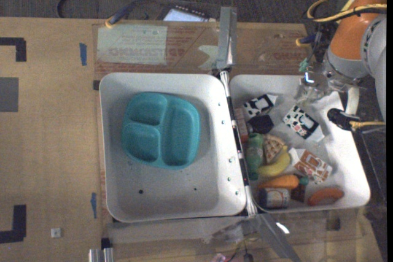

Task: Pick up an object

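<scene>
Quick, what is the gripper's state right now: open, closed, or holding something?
Gripper: cannot be told; it hangs over the right bin, near the black-and-white carton.

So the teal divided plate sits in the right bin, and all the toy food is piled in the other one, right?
Not quite. The camera view shows the teal divided plate in the left bin, not the right. The toy food, such as the banana and the carrot, is piled in the right bin.
</scene>
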### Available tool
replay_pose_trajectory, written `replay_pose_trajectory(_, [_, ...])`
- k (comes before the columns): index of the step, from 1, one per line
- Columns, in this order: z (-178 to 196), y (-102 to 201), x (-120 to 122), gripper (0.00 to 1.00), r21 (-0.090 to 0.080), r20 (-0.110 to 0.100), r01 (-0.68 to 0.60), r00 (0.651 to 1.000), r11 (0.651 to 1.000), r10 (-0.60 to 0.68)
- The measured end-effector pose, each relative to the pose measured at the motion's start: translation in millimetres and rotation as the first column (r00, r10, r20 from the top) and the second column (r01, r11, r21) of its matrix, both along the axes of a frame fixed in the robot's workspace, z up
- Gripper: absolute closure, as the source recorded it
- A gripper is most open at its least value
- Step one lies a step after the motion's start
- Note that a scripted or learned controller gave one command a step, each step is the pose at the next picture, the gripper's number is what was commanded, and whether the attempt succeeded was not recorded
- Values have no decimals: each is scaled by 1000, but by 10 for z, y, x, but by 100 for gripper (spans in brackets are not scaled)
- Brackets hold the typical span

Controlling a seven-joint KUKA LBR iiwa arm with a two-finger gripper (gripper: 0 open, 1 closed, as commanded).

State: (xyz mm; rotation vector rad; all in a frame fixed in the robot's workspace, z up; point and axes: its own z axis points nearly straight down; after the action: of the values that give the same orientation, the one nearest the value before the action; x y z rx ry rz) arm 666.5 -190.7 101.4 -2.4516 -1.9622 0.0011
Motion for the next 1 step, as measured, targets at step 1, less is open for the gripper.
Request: replay_pose_trajectory(1, [249,-54,17,100,-2,5,11,1000,1000,-11])
